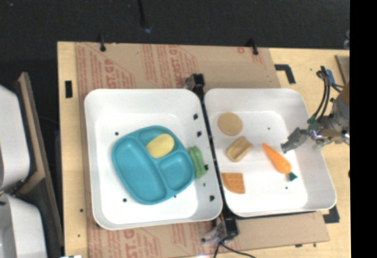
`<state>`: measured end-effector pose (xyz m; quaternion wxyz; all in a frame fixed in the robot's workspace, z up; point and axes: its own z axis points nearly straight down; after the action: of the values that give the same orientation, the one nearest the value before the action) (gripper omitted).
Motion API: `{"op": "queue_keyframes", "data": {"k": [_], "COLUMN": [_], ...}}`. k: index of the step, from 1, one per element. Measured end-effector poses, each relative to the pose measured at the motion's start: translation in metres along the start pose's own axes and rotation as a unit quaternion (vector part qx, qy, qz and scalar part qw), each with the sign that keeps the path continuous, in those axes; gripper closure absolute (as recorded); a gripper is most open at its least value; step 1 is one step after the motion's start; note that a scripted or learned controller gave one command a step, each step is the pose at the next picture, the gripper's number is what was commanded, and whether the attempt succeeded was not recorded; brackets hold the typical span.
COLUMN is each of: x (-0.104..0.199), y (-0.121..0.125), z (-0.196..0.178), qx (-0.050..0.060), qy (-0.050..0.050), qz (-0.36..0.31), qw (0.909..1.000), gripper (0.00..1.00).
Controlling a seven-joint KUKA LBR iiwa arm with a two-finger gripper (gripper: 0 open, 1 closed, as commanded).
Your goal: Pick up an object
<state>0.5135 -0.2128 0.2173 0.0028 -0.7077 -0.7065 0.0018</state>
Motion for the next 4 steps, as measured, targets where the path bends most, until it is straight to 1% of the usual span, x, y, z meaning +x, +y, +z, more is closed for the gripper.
{"op": "queue_keyframes", "data": {"k": [1,2,4], "x": [0.0,-0.004,-0.002], "y": [0.002,0.002,0.004], "z": [-0.004,0.039,0.118], "qx": [-0.004,-0.002,-0.002], "qy": [-0.001,0.0,-0.001], "qz": [-0.001,0.0,-0.001], "qw": [1.0,1.0,1.0], "gripper": [0.0,0.0,0.0]}}
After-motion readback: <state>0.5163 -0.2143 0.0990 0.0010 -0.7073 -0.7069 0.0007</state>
